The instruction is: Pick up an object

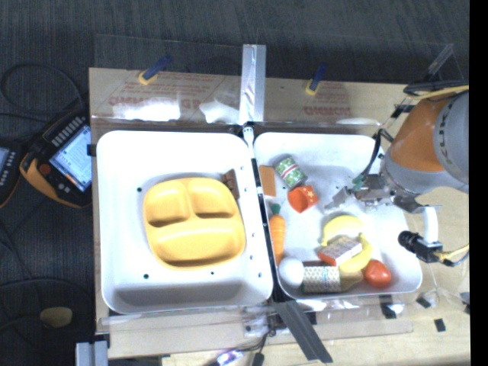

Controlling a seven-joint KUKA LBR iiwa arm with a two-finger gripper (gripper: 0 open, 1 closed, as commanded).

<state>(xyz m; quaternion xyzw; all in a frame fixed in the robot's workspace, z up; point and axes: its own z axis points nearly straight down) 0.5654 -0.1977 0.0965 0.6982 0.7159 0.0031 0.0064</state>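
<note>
Several toy foods crowd the right bin [335, 147], within the arm's easy reach: green can [288, 170], banana [343, 226], tomato [377, 273]. Gripper [352, 193] low beside banana, likely lining up; opening impossible to tell, nothing visibly held.

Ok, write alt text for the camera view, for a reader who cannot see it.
A grey robot arm with an orange band reaches from the right over the right white bin, which holds small toy foods, including a carrot, a banana and a green can. The left white bin holds a yellow divided tray.
</note>
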